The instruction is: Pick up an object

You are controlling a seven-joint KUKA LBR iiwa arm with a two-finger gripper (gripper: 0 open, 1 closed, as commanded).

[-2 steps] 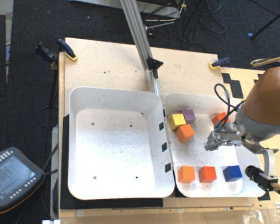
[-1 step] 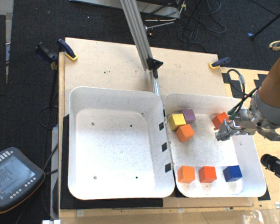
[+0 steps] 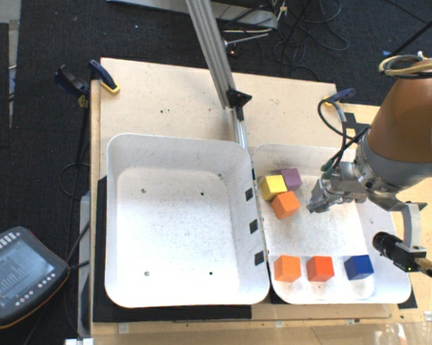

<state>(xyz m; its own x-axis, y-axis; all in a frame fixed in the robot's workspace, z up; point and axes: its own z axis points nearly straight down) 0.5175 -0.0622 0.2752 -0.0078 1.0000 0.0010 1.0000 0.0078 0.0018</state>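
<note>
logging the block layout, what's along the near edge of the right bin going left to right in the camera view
orange cube → red-orange cube → blue cube

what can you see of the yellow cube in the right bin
The yellow cube is a small solid-coloured block with plain matte faces, looking like painted wood or foam. It sits flat on the floor of the right bin, in the far part near the wall shared with the left bin. It belongs to a tight cluster: the purple cube is pressed against its far-right side and an orange cube sits against its near side. The gripper hangs to the right of the cluster, not touching it.
</note>
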